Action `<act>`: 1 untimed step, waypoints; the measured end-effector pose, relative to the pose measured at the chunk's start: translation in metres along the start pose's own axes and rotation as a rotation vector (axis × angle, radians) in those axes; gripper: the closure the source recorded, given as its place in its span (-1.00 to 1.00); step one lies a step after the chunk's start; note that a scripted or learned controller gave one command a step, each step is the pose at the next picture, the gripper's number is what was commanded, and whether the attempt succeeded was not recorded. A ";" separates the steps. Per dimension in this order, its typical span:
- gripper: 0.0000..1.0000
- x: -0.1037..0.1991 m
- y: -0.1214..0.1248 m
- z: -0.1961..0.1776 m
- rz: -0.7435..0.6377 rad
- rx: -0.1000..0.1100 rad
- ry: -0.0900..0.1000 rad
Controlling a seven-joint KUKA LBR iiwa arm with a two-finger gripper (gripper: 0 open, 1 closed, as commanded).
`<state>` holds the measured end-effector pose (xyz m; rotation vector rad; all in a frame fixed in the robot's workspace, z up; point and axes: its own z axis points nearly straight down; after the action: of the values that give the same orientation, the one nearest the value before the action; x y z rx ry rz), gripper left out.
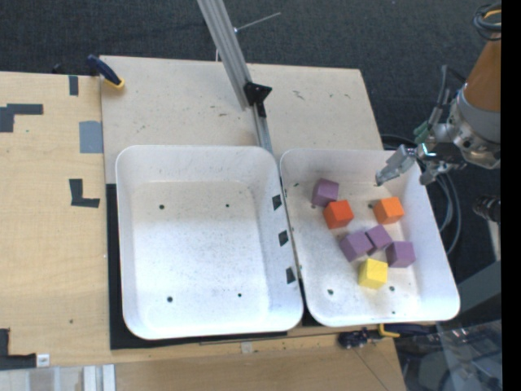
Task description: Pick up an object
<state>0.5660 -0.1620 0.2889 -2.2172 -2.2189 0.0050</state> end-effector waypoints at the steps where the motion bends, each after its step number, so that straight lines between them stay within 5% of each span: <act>1: -1.00 0.000 0.001 -0.003 -0.002 -0.005 -0.001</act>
<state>0.5668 -0.1618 0.2915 -2.2184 -2.2237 0.0009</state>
